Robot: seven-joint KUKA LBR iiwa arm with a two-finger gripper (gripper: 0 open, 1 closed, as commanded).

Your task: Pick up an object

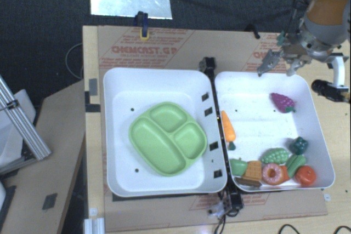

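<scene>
My gripper (281, 64) is hanging above the far rim of the right bin (258, 118), fingers spread apart and holding nothing. Lying in that bin: purple grapes (282, 101) near the far right side, a carrot (227, 126) against the left wall, and, crowding the near edge, a green pepper (238, 166), a waffle piece (253, 172), a pink donut (272, 173), a green leafy vegetable (275, 155), a dark green broccoli (299, 145) and a red tomato (305, 174). Sitting in the left bin (118, 118): a green divided plate (167, 138).
</scene>
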